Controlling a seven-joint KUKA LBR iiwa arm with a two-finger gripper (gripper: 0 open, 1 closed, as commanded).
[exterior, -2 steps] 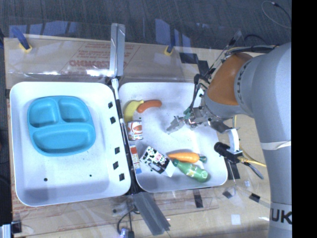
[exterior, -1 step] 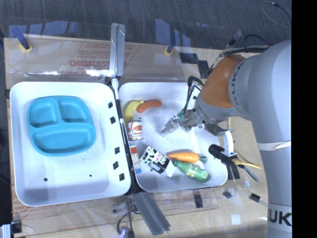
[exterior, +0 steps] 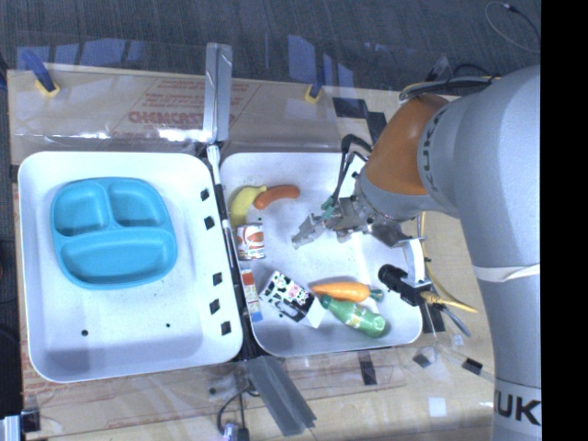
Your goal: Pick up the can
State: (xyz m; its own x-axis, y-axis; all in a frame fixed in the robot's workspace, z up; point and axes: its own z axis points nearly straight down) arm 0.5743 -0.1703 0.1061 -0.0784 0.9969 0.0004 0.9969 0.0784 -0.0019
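The can (exterior: pixel 251 241) is small, with a red and white label, and stands against the left wall of the right bin (exterior: pixel 285 165). My gripper (exterior: pixel 306 233) hangs over the middle of that bin, tilted with its tip toward the left. It is a short way to the right of the can and apart from it. Nothing shows held in it.
Above the can lie a yellow banana (exterior: pixel 241 202) and an orange-red sausage (exterior: pixel 277 195). Along the bin's front lie a cow-patterned box (exterior: pixel 287 297), a carrot (exterior: pixel 342 291) and a green bottle (exterior: pixel 357 317). The left bin (exterior: pixel 55 338) holds a blue divided plate (exterior: pixel 112 231).
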